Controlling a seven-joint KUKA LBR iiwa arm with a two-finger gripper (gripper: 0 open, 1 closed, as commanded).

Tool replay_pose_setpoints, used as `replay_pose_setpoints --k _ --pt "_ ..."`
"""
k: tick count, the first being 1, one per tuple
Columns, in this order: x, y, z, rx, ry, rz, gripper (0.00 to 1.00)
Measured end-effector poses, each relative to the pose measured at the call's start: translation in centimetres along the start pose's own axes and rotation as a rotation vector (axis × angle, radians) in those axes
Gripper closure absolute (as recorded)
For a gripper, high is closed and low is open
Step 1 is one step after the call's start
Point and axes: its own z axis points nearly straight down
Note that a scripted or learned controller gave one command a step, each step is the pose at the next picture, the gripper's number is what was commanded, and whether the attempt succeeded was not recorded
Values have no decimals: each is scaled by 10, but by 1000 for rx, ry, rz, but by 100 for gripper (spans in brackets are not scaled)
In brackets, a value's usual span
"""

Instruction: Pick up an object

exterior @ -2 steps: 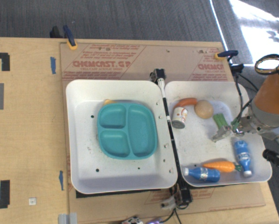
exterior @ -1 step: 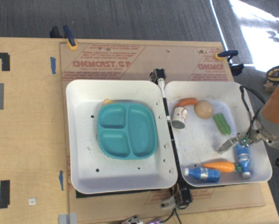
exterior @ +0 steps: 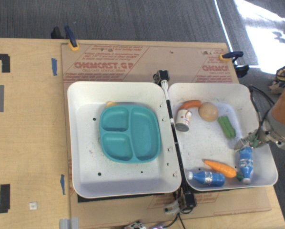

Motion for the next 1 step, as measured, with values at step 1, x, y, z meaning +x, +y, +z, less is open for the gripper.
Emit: replay_pose_setpoints --k 1 --pt "64 12 -35 13 5 -89 100"
